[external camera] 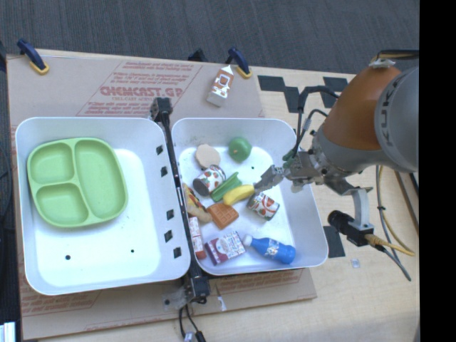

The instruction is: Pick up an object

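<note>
Cartons, toy fruit and a bottle lay heaped in the right bin (303, 191) as your gripper (268, 178) hung low over the pile, reaching in from the right rim. Its tip sat just above a small red-and-white carton (264, 205), near the right side of that bin, and just beside a yellow banana (238, 194). Whether the gripper was open or closed, you could not tell from this angle; nothing was visibly held.

That carton looked the nearest candidate. It seemed light and stiff enough to bear a squeeze across its flat sides, though its glossy skin might have slipped and thin card could have crushed under a hard pinch. The banana and the green pepper (226, 187) beside it crowded one side, so a grasp from the open, right-hand flank looked safer.

Farther off lay a green ball (240, 147), an orange cracker (223, 215), a blue bottle (273, 249) and a larger red carton (224, 248). Beyond, the left bin (142, 258) held a green divided plate (76, 182), and another small carton (221, 86) stood on the surface above the bins.
</note>
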Robot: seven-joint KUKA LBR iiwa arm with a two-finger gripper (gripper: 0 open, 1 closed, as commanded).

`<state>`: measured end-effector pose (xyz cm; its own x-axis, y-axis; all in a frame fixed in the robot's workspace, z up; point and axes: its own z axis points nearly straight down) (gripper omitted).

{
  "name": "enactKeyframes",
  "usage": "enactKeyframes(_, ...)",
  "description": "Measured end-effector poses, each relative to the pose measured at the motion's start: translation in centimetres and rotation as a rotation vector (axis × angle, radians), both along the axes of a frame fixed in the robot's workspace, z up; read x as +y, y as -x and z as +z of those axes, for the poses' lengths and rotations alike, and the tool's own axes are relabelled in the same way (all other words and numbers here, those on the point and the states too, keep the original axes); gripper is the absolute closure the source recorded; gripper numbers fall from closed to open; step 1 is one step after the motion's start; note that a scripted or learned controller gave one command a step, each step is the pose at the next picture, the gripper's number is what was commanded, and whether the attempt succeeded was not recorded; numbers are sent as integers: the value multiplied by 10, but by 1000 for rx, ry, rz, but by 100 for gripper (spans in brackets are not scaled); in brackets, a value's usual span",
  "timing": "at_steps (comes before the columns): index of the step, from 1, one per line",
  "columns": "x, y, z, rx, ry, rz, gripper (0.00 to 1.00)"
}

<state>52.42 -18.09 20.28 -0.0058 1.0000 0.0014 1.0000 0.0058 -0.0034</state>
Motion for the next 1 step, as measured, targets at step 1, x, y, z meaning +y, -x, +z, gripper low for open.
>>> enactKeyframes(1, -19, -39, -97, -12, 3, -2, 0)
